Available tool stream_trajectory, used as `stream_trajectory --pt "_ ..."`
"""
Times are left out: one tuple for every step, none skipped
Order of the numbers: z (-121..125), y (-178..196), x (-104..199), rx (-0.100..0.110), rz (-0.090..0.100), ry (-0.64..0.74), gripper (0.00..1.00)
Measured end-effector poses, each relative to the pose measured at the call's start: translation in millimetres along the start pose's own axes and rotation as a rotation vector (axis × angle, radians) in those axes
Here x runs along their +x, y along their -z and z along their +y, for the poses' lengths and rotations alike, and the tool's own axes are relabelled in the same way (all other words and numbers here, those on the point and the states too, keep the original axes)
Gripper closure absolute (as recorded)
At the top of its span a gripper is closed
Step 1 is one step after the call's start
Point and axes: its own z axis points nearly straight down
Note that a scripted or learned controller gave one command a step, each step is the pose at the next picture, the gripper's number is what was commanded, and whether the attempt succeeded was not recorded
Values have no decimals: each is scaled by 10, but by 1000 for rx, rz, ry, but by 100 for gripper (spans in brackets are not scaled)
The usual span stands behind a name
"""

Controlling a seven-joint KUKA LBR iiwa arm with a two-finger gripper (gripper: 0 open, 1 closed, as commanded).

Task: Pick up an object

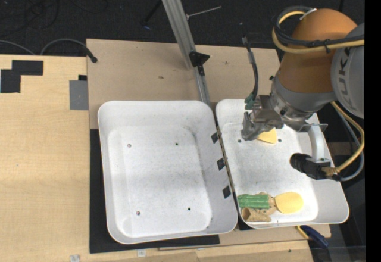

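My gripper point(255, 130) hangs over the upper middle of the right bin point(321, 210), its tips low near the bin floor. A small yellow piece point(269, 137) lies right beside the tips on their right, partly hidden by them; I cannot tell whether they touch it. At the bin's front edge lie a green toy point(254, 200), a tan lumpy object point(258, 214) just below it, and a round yellow object point(289, 202) to their right.
The left bin point(119, 136) sits alongside, joined to the right bin by black clips point(220, 163). A slanted metal bar point(178, 19) rises behind the bins. A black fitting point(309, 165) on the arm hangs over the right bin's right side.
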Motion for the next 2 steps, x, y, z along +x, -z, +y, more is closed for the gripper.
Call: stream_trajectory --pt "-176 -87 573 2 0 2 100" --pt "-359 -231 1045 2 0 1 100"
